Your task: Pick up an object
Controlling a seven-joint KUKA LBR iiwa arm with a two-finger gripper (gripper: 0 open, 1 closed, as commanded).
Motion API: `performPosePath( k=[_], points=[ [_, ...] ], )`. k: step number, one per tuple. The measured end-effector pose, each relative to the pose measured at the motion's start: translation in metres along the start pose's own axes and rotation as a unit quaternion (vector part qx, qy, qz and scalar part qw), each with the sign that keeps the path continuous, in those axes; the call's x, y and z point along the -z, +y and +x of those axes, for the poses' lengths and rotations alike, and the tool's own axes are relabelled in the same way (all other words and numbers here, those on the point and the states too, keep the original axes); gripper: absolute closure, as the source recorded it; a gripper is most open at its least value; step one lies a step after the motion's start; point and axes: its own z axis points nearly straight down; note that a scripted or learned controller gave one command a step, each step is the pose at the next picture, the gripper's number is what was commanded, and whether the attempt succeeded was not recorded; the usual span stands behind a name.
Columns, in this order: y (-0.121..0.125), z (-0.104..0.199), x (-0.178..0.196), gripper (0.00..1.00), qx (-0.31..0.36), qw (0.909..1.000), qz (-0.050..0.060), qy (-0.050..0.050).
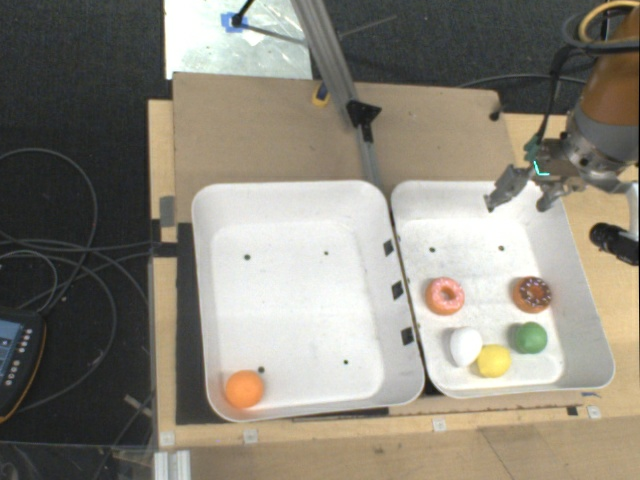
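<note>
Camera view: gripper [524,193] hovering over far edge of right bin [570,258], arm [608,103] in from right. Fingers [497,198] spread apart, nothing between them, touching nothing. Candidates all toward near end of same bin, well apart from gripper: pink donut [445,295] sits below and slightly left of fingers, choc donut [532,294] almost straight below. Further on, white ball [465,346], yellow ball [493,360] touching it, green ball [529,338] just beside. All roundish, no long axis to align with. Orange ball [244,389] alone in near-left corner of left bin [300,208], furthest away. Judgement: choc donut nearest target; needs travel toward near side then descent. Cluster of 3 balls riskier for a clean grasp, too tight.
</note>
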Motion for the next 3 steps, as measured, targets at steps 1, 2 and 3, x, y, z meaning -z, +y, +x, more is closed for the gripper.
performPosePath(
  k=[1,2,3],
  points=[
    [0.001,0.0,0.002,0.0,0.001,1.0,-0.002,-0.001],
    [0.005,0.006,-0.042,0.0,0.001,1.0,0.0,0.0],
    [0.013,0.001,-0.098,0.0,-0.001,1.0,0.0,0.0]
  ],
)
